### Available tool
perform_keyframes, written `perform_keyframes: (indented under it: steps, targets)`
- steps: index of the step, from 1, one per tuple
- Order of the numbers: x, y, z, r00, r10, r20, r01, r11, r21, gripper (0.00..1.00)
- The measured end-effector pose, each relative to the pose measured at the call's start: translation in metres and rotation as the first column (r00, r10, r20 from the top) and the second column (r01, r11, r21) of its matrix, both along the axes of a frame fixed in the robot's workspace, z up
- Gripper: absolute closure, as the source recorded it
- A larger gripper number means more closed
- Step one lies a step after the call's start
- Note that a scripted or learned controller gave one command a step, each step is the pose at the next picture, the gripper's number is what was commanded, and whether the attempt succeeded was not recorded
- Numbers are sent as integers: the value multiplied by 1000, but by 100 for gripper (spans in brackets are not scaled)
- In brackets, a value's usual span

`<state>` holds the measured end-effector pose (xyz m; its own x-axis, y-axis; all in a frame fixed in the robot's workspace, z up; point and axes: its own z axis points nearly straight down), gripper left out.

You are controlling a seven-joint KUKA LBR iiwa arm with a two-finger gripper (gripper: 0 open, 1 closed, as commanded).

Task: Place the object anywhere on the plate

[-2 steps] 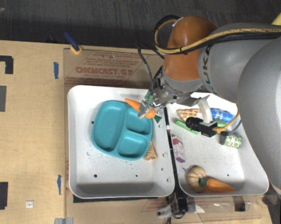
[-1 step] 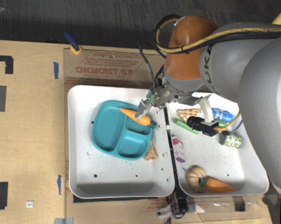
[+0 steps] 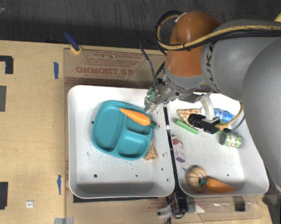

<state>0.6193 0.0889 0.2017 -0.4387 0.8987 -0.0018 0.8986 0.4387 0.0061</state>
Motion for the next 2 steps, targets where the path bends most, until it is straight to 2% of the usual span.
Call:
perform_keyframes:
  steps: [1,2]
  targets:
    - [-24,62,24,984,-180,-2,180,984,1,100]
    - [-24,60,24,983,-182,-2,182,983,0,0]
